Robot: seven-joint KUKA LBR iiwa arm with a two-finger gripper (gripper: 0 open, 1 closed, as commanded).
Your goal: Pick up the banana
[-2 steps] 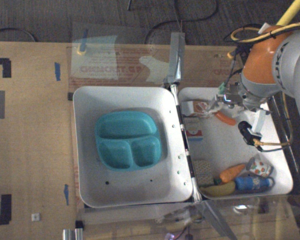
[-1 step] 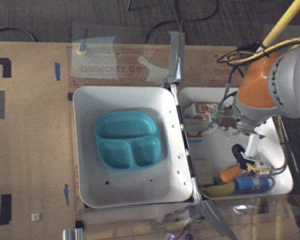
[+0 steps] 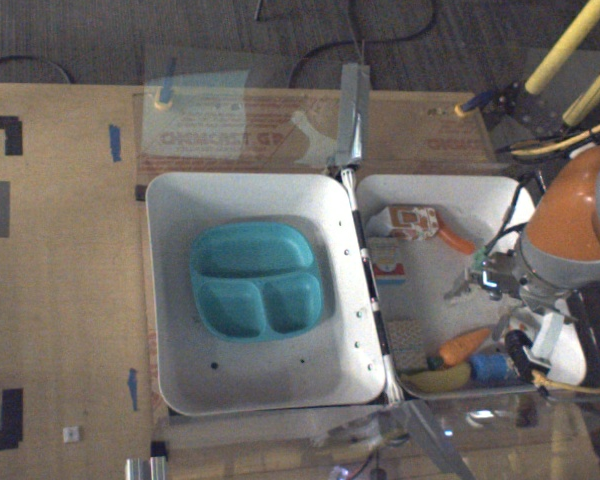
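Two shallow white bins are set side by side on a tan bench. The left bin point(image 3: 180, 268) holds a teal divided tray point(image 3: 257, 279) with three compartments, placed near the bin's centre. The right bin point(image 3: 430, 193) holds several small items: at 12 o'clock a small carton point(image 3: 408, 221) with red and white print, its lettering too blurred to be read; just beside it, toward 1 o'clock, an orange carrot-like piece point(image 3: 457, 240); at 9 o'clock a small card point(image 3: 386, 268) with red and blue marks, not legible. The banana point(image 3: 441, 378) is seen at 6 o'clock in the right bin, lying along the near wall, with an orange piece point(image 3: 465, 345) just above it and a blue item point(image 3: 488, 367) touching its right end. The gripper point(image 3: 470, 280) is placed over the right bin at 3 o'clock, well apart from the banana; whether it is open or closed cannot be told. Behind the bins a flattened cardboard sheet point(image 3: 280, 128) bears reddish print, unreadable under glare.
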